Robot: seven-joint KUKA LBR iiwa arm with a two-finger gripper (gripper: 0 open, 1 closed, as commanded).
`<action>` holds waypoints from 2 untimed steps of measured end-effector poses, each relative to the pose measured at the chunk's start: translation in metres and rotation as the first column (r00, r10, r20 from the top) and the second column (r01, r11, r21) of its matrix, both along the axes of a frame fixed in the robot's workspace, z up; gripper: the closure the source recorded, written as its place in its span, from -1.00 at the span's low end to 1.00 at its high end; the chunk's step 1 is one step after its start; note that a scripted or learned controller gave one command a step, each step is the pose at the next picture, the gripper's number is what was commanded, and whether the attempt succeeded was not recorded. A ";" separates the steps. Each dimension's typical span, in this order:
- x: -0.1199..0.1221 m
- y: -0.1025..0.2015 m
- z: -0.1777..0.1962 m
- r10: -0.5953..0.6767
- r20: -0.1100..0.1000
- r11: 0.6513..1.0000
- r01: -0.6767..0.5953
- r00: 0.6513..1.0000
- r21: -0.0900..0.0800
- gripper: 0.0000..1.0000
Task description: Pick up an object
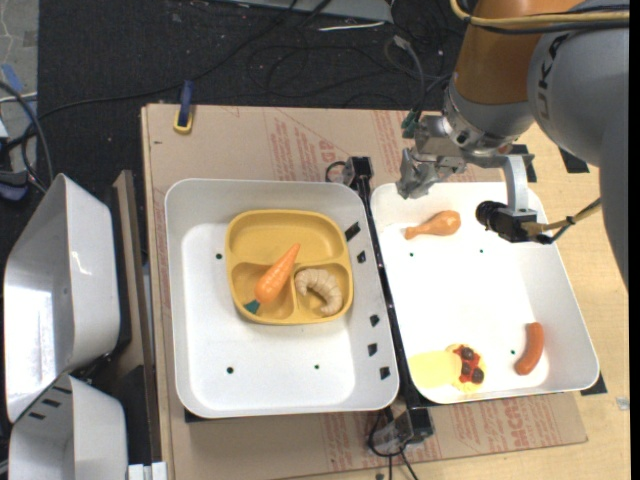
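Nothing has been picked up so far, as judged from this frame. The gripper (416, 180) is seen at the far edge of the right bin (560, 298), raised over its top-left corner; nothing is visible between its parts. Whether it is spread or pressed together cannot be told, since the metal end is small and seen from above. The whole task is left: descent, closing on an item, lift.

Likeliest target, by nearness: the chicken drumstick (434, 226), lying just below and slightly right of the gripper on the bin floor, untouched and apart from it.

Counts, placed from the gripper:
- Two white bins: the right bin under the gripper, the left bin (200, 368) to its left.
- One yellow divided plate (250, 233) in the left bin, down-left of the gripper.
- One carrot (277, 274) and one pale shrimp-like piece (322, 289), both in the plate's compartments, side by side.
- One drumstick, nearest.
- One sausage (529, 348), far down-right, near the right bin's lower corner.
- One flat yellow piece (435, 368) with one dark red item (467, 363) lying at its edge, well below the gripper; what they are is not clear.
- One black fitting (500, 218) with a cable, right of the gripper, beside the drumstick.

Loose items in the right bin: four. In the left: three, plate counted.
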State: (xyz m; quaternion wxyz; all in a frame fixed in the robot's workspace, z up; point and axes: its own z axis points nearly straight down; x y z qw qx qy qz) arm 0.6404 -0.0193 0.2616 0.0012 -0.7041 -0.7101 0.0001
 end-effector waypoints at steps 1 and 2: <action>-0.022 0.055 -0.006 0.000 -0.001 1.000 0.000 1.000 0.000 1.00; -0.032 0.103 -0.026 -0.002 -0.001 1.000 0.002 1.000 -0.001 1.00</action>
